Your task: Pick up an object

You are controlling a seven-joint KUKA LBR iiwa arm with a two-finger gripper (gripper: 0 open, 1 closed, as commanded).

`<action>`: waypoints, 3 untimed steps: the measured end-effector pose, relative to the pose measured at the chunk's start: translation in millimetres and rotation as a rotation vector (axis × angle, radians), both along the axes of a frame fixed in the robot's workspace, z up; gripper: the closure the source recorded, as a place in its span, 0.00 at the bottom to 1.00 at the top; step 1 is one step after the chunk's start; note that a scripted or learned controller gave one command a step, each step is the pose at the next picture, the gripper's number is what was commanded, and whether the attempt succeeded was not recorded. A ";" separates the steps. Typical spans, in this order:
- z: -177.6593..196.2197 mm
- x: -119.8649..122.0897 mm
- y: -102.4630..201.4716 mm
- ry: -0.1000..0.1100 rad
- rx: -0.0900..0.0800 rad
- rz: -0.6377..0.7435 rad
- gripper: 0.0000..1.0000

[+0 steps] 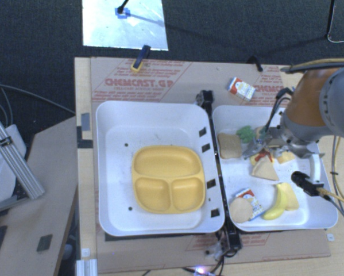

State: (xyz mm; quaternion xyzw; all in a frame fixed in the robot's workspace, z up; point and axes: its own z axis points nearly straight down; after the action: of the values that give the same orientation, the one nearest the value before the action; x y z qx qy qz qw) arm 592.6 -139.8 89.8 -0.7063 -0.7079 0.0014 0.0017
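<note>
Arm [327, 105]: enters from the right, cut off by the frame edge; grey with an orange band, bent over the right bin [327, 214].
Gripper [256, 147]: low over the upper middle of the right bin, pointing left.
Gripper state: cannot tell; the tip blurs into the toys beneath it, and nothing can be confirmed as held.
Red toy [263, 156]: directly at the gripper tip, mostly covered; its shape is unreadable.
Green toy [246, 133]: just above-left of the tip, touching or nearly touching it; which cannot be made out.
Bread [230, 145]: flat, left of the gripper, near the bin's left wall.
Wedge [266, 170]: pale, just below the red toy.
Banana [278, 203]: lower right area, lying partly on a pale yellow piece.
Bun [240, 210]: lower left corner, with a small carton [249, 196] against its upper edge, partly hidden.
Left bin [114, 125]: holds 1 yellow plate [169, 178] with 3 compartments.
Second carton [241, 88]: on the bench behind the right bin, well apart from the gripper.
</note>
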 end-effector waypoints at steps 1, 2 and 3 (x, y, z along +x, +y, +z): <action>18.2 2.3 -0.5 -0.010 -0.002 -0.001 1.00; 17.3 1.9 -0.3 -0.008 -0.001 -0.001 0.00; -0.7 -18.8 27.8 -0.021 -0.011 0.002 0.00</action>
State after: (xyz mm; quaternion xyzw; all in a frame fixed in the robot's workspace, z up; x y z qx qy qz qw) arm 573.8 -112.0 89.2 -0.7058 -0.7084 -0.0025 -0.0096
